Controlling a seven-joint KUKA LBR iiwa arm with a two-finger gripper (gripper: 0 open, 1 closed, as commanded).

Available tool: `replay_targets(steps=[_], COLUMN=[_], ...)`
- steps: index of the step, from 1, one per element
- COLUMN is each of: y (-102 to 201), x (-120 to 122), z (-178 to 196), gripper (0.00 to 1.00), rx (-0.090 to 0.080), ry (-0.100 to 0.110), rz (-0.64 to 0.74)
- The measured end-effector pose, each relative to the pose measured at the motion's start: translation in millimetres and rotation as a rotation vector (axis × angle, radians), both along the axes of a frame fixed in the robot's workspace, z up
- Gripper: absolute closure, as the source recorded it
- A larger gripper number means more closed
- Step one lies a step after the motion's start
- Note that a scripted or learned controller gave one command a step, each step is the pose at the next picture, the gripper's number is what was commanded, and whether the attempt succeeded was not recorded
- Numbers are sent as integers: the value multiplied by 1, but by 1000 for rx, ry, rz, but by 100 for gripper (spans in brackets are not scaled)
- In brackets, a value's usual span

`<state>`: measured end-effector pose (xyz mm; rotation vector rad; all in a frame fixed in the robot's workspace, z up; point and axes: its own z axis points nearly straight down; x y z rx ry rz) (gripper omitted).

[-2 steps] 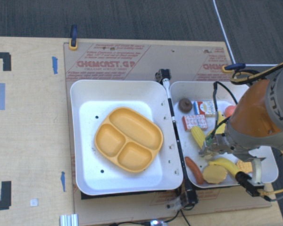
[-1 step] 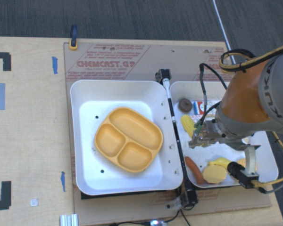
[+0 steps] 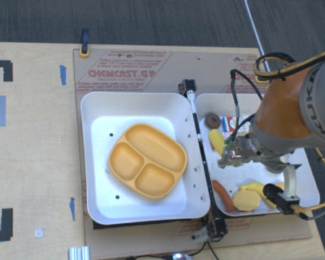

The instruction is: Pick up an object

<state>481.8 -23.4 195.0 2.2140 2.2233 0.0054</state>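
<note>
In the right bin (image 3: 309, 173) lie a yellow corn cob (image 3: 217, 140), a brown round piece (image 3: 213, 119), a colourful small box (image 3: 229, 123), an orange-red sausage (image 3: 223, 194), a round yellow piece (image 3: 246, 200) and a yellow banana-like piece (image 3: 254, 187). My gripper (image 3: 230, 156) hangs low over the left part of this bin, just right of and below the corn cob. The orange and grey arm (image 3: 284, 118) hides the middle of the bin. I see nothing held in the gripper.
The left bin (image 3: 92, 145) holds a yellow three-compartment plate (image 3: 147, 160). A black divider bar (image 3: 197, 134) runs between the bins. Black cables (image 3: 244, 85) loop above the right bin, and a black and white attachment (image 3: 281, 195) sticks out near its front right corner.
</note>
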Motion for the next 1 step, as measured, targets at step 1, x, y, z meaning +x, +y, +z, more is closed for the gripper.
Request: replay_targets(steps=[1], y=[0], x=[2], z=[10], gripper=[100], rx=[-1], ry=[-4], rz=[2])
